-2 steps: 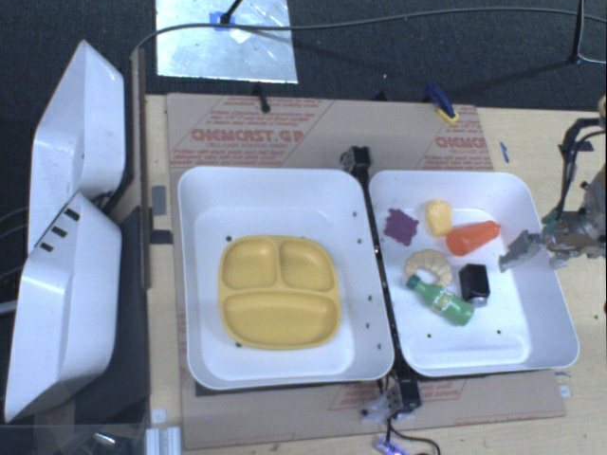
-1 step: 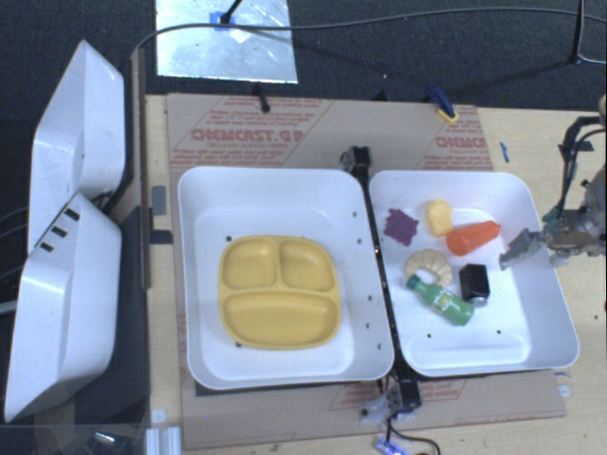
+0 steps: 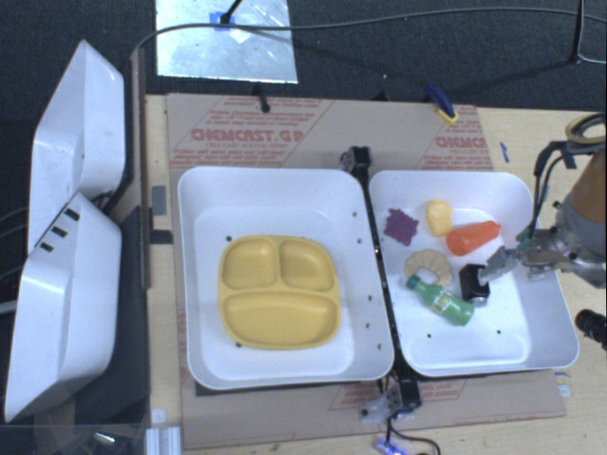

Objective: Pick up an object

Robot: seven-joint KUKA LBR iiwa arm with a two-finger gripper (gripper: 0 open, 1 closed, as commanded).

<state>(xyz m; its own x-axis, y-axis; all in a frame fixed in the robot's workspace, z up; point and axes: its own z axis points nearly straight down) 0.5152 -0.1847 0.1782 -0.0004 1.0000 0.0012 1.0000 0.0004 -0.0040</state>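
Gripper (image 3: 539, 254) right of centre, jaw state unreadable. Centre over orange carrot (image 3: 471, 238), avoiding green bottle (image 3: 442, 301).

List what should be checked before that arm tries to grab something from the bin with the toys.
1. Things to pick in the right bin: ok. It holds a green bottle, orange carrot, yellow piece, purple piece and beige ring.
2. Gripper over that bin: ok, it is just right of the bottle.
3. Gripper carrying nothing: cannot tell.
4. Target lying free: not ok for the bottle, whose neck lies against the ring; ok for the purple piece, which lies apart.
5. Yellow plate out of the way: ok, it sits in the left bin.
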